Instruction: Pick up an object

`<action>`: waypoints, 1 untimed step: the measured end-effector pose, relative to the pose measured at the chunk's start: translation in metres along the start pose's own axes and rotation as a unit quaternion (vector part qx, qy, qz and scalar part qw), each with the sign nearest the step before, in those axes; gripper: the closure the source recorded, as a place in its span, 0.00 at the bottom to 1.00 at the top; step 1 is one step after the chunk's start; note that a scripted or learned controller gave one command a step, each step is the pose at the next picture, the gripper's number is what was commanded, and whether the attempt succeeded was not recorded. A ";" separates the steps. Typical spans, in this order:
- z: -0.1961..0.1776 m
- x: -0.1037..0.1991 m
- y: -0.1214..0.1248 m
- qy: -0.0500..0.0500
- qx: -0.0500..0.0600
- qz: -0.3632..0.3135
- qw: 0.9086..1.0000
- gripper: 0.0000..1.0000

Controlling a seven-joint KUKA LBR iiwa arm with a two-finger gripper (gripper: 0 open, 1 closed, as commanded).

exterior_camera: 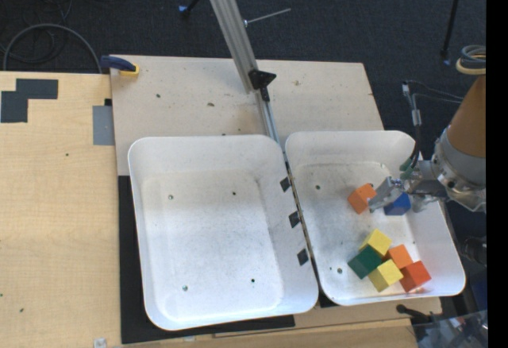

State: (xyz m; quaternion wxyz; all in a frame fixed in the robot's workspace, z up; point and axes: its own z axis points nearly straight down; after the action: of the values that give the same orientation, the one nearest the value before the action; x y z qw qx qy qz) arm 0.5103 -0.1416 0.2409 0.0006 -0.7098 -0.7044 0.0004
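Look at the right bin: your gripper sits low over its middle, reaching in from the bin's right rim, with the grey wrist and orange band of the arm just behind it. A blue block lies right at the fingertips, partly covered by the grey fingers, and an orange block rests just beside them toward the bin's dividing edge. You cannot tell from this view whether the fingers are spread or pressed together, nor whether the blue block is actually between them or only under them; treat it as not yet held.

The relation that matters: the blue block is the nearest candidate, directly at the tool tip, with the orange block touching or nearly touching that same cluster on the side away from the arm. Neither block shows a clear long axis; both read as near cubes.

Well apart, toward the bin's near right corner, sits a tight group: a yellow block, a green block, a second yellow block, a second orange block and a red block, touching each other. The left bin lies beside it across the divider.

Hidden from you: the blue block's far faces, the fingertip gap, and whether the block rests on the bin floor.
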 end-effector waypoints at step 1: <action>0.082 -0.017 0.078 0.000 0.002 -0.006 1.000 0.00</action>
State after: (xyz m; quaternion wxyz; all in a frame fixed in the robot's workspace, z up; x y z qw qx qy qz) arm 0.5884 -0.1594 0.1591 0.0018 -0.7058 -0.7084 0.0019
